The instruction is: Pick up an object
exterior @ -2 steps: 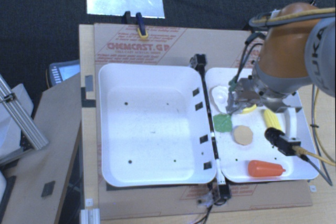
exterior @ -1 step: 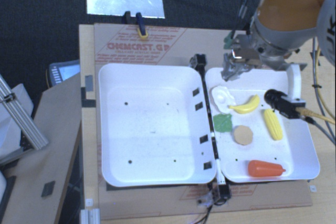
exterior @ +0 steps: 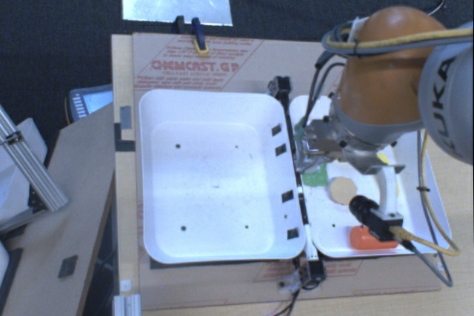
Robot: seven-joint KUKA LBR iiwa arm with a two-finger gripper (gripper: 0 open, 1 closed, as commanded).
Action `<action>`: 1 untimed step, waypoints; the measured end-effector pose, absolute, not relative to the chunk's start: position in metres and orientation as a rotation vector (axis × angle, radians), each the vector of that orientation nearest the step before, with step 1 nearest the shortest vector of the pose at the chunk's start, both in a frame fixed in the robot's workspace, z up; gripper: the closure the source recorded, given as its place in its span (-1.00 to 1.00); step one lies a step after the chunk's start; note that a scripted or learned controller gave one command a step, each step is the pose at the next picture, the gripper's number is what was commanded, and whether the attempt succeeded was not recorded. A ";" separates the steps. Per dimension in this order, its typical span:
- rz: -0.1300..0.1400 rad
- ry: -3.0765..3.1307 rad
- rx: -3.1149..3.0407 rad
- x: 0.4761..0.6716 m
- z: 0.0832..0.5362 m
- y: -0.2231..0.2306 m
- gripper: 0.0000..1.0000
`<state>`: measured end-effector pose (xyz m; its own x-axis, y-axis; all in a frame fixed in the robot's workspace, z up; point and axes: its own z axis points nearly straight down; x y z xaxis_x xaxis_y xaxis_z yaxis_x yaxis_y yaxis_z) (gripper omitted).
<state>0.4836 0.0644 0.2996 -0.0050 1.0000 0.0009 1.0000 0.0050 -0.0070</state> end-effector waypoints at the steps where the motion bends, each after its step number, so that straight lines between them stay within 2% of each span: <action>1: 0.005 -2.213 -2.233 0.494 0.266 -0.029 1.00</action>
